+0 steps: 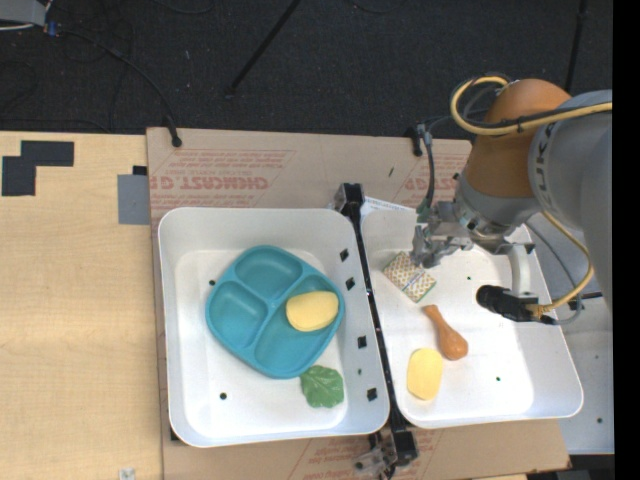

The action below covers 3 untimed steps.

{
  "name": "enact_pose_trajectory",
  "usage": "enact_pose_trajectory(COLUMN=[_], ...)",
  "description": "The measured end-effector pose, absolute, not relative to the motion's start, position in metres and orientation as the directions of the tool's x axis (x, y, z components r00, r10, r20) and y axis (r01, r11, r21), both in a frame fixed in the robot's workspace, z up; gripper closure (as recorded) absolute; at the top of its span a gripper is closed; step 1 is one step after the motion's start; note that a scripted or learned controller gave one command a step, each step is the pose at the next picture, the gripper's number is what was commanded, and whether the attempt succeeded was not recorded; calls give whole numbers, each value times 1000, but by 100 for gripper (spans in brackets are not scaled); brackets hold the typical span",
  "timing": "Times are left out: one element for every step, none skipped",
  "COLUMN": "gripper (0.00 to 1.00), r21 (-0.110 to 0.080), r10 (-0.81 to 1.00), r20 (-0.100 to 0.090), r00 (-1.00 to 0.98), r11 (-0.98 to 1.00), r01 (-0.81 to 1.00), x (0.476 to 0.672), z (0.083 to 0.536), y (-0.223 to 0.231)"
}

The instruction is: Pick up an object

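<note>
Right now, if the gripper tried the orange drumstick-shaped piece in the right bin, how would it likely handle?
The orange drumstick looks like smooth moulded toy food, so probably stiff and light. Its rounded bulb and thin neck suggest it could pivot or roll if nudged off-centre. The glossy look hints it may slip between fingers.

Arm (pixel 560 158) reaching in from right, orange band showing above wrist, gripper (pixel 432 251) pointing down low, wrist bending steeply.

Small checkered packet (pixel 411 277) lies flat, turned diagonal, in the right bin (pixel 560 388) near its upper left corner, close to the divider wall. Pattern is tan and white checks; well above the other items in that bin.
</note>
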<state>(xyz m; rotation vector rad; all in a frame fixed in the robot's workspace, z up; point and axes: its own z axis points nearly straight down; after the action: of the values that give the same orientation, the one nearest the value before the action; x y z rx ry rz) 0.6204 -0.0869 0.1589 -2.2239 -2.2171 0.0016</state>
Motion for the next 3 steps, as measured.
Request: enact_pose_trajectory(gripper=[100, 100, 100], r21=[0, -4, -6], r10=[1000, 1000, 1000], r20=[0, 2, 1], r00=[-1, -4, -4], r11=[1, 4, 4], r01=[1000, 1000, 1000], x=[620, 610, 592], z=[211, 223, 224], y=[-88, -36, 7])
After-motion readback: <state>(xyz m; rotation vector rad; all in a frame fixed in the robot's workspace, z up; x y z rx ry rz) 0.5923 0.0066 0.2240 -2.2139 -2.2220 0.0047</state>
